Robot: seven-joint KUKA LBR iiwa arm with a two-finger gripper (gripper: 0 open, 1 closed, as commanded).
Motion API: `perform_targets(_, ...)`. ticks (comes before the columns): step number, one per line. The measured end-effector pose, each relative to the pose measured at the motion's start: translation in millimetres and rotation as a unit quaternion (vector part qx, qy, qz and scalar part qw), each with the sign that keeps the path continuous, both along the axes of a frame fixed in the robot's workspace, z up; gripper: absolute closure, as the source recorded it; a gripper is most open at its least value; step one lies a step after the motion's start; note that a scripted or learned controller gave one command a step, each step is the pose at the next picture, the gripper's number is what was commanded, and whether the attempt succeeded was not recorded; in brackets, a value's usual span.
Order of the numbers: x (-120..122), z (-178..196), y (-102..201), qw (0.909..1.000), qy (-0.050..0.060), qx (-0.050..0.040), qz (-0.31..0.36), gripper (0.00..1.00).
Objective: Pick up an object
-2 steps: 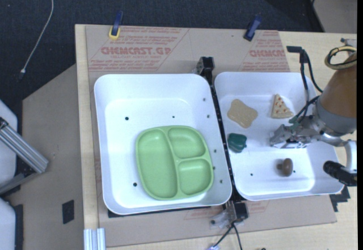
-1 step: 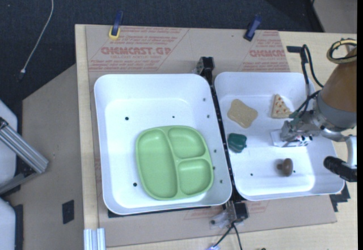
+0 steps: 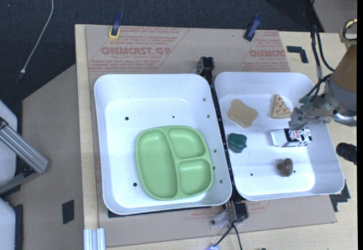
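Trouble is most likely at the small white carton [image 3: 290,137], which lies near the right wall of the right bin [image 3: 317,186] with the gripper [image 3: 299,120] directly above its far end; whether the jaws stand apart or together I cannot tell, since the wrist hides them. A descent slightly off centre could push the carton against the wall or tip it on edge instead of bracketing it. The triangular cracker [image 3: 278,106] sits just beside the gripper toward the far right corner, so a sideways drift may knock it. The tan bread slice [image 3: 242,113], green piece [image 3: 237,141] and brown lump [image 3: 285,166] lie well apart, leaving open floor toward the bin's middle and near edge. The left bin [image 3: 113,130] holds a green divided plate [image 3: 173,161].
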State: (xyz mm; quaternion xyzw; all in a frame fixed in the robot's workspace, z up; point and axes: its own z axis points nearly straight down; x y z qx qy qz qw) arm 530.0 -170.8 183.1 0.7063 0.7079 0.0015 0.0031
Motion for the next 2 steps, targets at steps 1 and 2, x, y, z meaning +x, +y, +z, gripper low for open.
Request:
perform_targets(1, 7, 62, 3, 1.0, -0.001, -0.0003, 0.0, 1.0)
perform_targets(2, 8, 86, 3, 1.0, 0.002, 0.0003, -0.001, 1.0)
